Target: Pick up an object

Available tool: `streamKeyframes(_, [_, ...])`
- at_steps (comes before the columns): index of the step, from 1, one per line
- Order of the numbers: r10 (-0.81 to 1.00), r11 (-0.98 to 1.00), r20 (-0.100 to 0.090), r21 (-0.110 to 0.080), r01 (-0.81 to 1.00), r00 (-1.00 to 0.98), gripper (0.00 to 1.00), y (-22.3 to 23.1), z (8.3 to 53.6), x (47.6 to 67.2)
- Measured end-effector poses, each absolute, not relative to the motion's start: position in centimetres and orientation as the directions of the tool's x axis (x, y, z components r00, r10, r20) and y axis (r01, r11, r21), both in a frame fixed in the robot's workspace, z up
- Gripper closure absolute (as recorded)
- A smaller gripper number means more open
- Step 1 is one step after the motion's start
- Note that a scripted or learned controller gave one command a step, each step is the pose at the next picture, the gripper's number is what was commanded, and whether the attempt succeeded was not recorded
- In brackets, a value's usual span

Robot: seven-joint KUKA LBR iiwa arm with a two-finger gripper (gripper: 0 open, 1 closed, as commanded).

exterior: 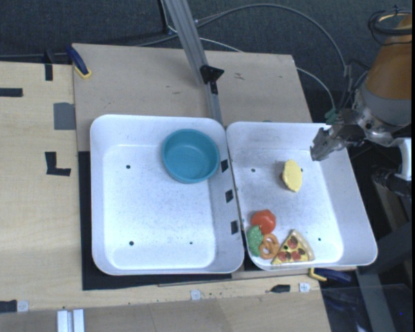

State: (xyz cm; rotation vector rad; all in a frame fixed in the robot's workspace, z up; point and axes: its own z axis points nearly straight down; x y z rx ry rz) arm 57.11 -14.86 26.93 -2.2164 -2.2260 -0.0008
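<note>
Bench [159, 81] of pale wood carries two white bins: your left bin [111, 206] holds a blue bowl [190, 155]; your right bin [332, 213] holds a yellow lemon-like piece [292, 176], tomato [263, 220] and pizza slice [293, 248]. Your gripper [321, 146] hovers at the right bin's upper rim, grasping nothing visible; its state is unclear.

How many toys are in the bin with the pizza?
5: the pizza slice at the near edge, a pretzel, green piece and red tomato beside it, a yellow piece farther back.
</note>
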Motion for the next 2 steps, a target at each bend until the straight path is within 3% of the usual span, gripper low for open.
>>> streamKeyframes(2, [1.000, 0.004, 0.001, 0.000, 1.000, -0.004, 1.00, -4.2, 25.8, 60.3])
